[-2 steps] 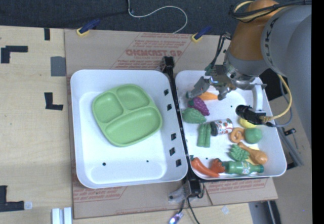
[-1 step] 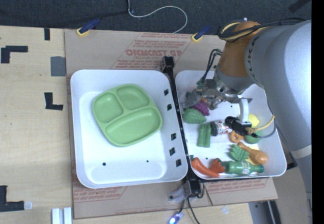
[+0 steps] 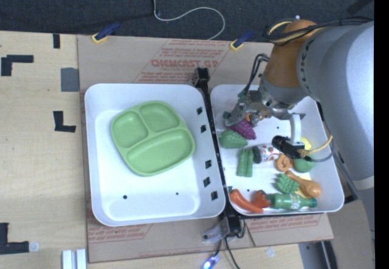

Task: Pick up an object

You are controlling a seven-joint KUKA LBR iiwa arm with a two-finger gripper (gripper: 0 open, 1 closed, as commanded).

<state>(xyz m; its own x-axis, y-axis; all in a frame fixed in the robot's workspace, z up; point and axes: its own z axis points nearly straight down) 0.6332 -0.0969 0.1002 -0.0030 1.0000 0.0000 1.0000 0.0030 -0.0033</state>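
Observation:
My gripper (image 3: 242, 116) hangs low over the back left part of the right bin (image 3: 328, 204). Right under it lies a purple toy vegetable (image 3: 245, 130), touching or nearly touching the gripper's tip; I cannot make out a grip on it. A green leafy toy (image 3: 230, 139) lies just left of the purple one. A dark green cucumber-like piece (image 3: 245, 162) sits in front of them.
Several more toy foods crowd the right bin's front: a red-orange piece (image 3: 244, 201), a green bottle-shaped toy (image 3: 293, 202), a green bushy toy (image 3: 284, 184) and an orange-tan piece (image 3: 307, 187). The left bin (image 3: 100, 201) holds a green divided plate (image 3: 152, 137).

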